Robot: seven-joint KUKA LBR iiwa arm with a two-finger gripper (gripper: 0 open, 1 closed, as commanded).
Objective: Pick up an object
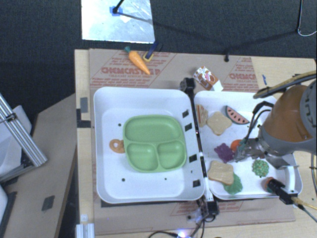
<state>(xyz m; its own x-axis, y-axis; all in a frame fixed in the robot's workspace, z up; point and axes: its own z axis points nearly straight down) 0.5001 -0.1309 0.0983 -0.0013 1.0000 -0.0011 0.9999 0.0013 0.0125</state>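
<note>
My gripper (241, 151) hangs low over the middle of the right bin (247, 97), on the grey arm with the orange band (292, 115). It sits right beside a small red piece (236, 144) and purple grapes (224, 152). Nothing shows between it and them that tells a hold. Around it lie a watermelon slice (237, 116), a pale bread piece (218, 123), a toast slice (220, 171) on a green leaf (235, 184), and a broccoli head (259, 168).
The left bin (106, 108) holds a green divided plate (151, 143) and a small pretzel (117, 146). A carrot (138, 62) and a wrapped packet (205, 78) lie on the bench behind the bins. A black divider (194, 133) runs between the bins.
</note>
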